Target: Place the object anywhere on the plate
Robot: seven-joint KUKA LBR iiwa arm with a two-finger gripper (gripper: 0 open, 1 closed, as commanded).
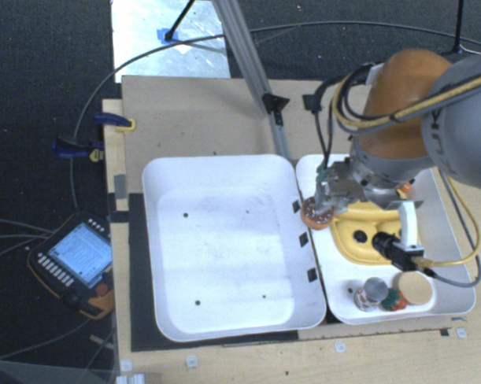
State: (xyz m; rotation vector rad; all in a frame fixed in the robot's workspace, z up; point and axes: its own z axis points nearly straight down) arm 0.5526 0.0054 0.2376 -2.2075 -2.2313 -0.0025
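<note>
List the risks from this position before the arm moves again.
1. The gripper sits low over a small brown object at the right bin's left wall; a pinch there could slip off or knock the wall.
2. The yellow plate lies partly under the arm, so a drop could land off it.
3. Small items near the front could get bumped by the cable.

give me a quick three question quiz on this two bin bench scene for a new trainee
1. True or false: the gripper is over the right bin.
2. Which item lies nearest the gripper? A) brown ring-shaped object B) tan disc C) handheld pendant
3. What colour is the plate in the right bin?

Key: 1 true. 2 A; whether it is gripped cannot be told. 3 yellow.
</note>
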